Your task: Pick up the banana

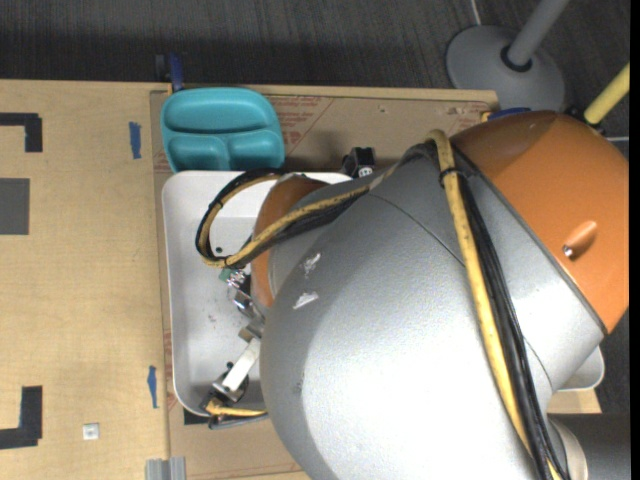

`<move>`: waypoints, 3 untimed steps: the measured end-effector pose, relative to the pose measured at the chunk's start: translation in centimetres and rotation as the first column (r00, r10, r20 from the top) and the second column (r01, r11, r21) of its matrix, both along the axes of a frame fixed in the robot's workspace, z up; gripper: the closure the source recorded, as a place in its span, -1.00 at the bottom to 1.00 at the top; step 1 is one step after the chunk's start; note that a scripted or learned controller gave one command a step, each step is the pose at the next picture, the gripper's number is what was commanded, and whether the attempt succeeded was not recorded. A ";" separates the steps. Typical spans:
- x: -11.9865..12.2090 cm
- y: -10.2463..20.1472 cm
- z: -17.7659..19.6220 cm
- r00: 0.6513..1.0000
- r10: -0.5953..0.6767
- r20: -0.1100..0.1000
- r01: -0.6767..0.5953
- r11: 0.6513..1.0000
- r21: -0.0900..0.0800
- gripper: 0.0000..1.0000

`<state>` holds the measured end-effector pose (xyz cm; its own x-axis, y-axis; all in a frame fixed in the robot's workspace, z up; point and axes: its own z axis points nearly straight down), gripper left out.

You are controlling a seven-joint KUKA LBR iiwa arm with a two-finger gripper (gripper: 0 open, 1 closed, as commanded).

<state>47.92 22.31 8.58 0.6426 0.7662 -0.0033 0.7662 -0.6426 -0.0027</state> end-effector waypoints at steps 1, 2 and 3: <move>0.2 -9.1 0.1 0.998 0.066 0.007 -0.066 0.998 0.002 1.00; 0.0 -4.2 7.2 0.996 0.089 0.002 -0.089 0.996 0.002 1.00; -0.1 0.1 10.3 0.996 -0.092 0.002 0.092 0.996 0.000 1.00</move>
<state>47.87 22.45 18.92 0.7105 0.7037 -0.0020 0.7037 -0.7105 -0.0017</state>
